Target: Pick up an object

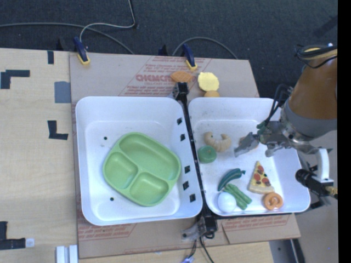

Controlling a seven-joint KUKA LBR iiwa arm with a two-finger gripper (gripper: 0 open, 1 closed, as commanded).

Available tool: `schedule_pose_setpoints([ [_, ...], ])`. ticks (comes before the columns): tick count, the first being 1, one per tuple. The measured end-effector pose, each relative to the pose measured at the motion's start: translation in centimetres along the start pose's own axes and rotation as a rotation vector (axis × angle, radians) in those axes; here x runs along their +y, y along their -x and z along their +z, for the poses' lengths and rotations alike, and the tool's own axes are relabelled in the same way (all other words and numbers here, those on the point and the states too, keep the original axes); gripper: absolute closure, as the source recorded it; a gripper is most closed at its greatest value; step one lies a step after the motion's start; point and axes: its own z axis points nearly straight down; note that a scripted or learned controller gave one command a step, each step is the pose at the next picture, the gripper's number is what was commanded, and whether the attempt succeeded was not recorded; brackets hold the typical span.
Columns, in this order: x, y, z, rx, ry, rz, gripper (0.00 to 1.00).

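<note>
The right bin (285, 111) holds several toy foods: a tan croissant (219, 141), a green round piece (207, 155), a dark green pepper (230, 176), a green bean pod (239, 195), a white egg (226, 202), a pizza slice (260, 178) and an orange ring (272, 201). My gripper (259, 148) hangs over the middle right of this bin, above the pizza slice and to the right of the croissant. It looks open with nothing between its fingers.
The left bin (88, 125) holds a green divided plate (142, 169). A yellow piece (208, 82) and an orange piece (182, 76) lie on the cardboard behind the bins. The black divider (189, 147) runs between the bins.
</note>
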Motion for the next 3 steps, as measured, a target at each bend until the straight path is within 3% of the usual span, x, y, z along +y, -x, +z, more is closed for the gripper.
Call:
schedule_pose_setpoints([
  [1, -2.2, -1.1, 13.4, 0.002, -0.005, 0.001, 0.0],
  [2, -2.1, -1.1, 12.3, 0.002, -0.004, 0.002, 1.0],
  [3, -2.1, -1.1, 12.3, 0.003, -0.004, 0.002, 0.0],
])
